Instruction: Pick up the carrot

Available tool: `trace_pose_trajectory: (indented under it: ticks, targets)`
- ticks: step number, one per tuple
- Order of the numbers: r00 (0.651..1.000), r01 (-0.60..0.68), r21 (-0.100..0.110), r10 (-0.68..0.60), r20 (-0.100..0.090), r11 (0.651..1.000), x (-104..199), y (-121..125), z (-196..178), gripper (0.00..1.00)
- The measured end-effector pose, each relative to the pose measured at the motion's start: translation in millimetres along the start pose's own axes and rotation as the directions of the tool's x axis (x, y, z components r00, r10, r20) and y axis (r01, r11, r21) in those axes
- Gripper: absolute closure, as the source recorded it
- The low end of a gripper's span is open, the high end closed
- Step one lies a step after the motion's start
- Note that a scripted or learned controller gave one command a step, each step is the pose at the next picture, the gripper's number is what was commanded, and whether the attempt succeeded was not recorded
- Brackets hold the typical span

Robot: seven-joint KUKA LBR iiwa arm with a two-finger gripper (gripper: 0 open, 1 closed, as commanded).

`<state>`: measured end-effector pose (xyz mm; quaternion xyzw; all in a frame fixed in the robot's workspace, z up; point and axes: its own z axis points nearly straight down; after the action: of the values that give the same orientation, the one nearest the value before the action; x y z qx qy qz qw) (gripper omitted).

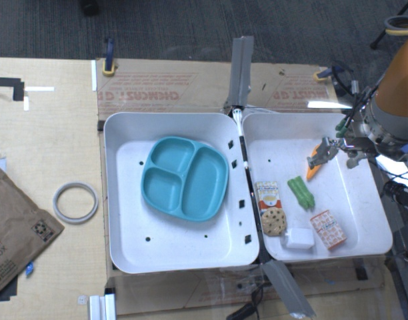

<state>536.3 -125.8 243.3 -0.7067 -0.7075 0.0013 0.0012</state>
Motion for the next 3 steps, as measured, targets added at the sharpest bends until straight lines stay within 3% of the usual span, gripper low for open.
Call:
trace_pose_trajectory:
  ticks: [1,2,3]
  targets:
    - [0.992,-0.124,-0.002,0.124,0.001,0.992,-46.1,48.1,41.4,0.0]
    - [0.985,-0.174,-0.004,0.174,0.0,0.985,-44.7,83.1,149.8,0.0]
    - [0.985,-0.173,-0.002,0.173,0.001,0.985,-45.2,82.8,140.9,1.0]
